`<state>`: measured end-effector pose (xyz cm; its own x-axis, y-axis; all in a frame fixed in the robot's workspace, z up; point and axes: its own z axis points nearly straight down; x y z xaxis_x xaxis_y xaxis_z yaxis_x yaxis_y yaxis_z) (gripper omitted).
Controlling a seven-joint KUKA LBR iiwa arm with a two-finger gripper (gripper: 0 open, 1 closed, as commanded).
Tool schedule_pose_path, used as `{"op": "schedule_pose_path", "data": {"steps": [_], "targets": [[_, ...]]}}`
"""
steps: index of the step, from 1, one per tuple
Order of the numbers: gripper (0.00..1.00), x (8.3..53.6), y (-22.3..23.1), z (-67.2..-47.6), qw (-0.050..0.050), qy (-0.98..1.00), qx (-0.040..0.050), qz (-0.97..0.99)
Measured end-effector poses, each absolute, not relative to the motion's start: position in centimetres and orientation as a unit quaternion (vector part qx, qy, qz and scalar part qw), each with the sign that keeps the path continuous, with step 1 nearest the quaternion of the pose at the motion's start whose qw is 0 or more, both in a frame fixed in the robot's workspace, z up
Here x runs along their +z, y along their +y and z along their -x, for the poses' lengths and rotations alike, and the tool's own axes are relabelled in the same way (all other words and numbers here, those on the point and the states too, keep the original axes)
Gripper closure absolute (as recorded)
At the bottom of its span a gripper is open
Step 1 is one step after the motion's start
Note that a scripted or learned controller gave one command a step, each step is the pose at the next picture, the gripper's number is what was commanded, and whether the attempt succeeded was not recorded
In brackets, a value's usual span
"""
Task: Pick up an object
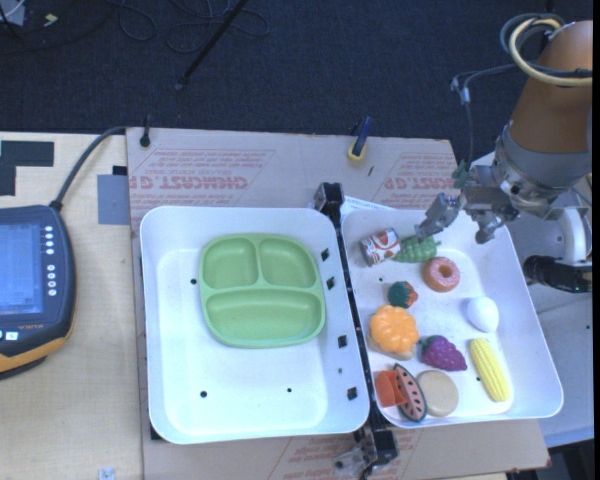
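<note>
Nearest, a round tan cookie [439,393] and yellow plastic corn cob [490,368] lie in the right white bin [540,368]. Beyond them sits the pink ringed doughnut [442,273]. Farther, just past the doughnut, the end effector [463,215] hovers, fingers spread, gripping nothing.

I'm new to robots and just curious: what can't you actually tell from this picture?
- Gripper: too small and blurred to show whether it grips the green toy under it.
- Can: label too small to read.
- Arm: cut off by the top edge.
</note>
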<state>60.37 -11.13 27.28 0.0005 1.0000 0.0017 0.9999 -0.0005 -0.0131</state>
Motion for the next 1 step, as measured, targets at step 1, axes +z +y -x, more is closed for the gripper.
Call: {"op": "schedule_pose_path", "data": {"steps": [1], "targets": [[0.00, 27.79, -11.14, -60.51, 0.002, -0.707, 0.0014, 0.707]]}}
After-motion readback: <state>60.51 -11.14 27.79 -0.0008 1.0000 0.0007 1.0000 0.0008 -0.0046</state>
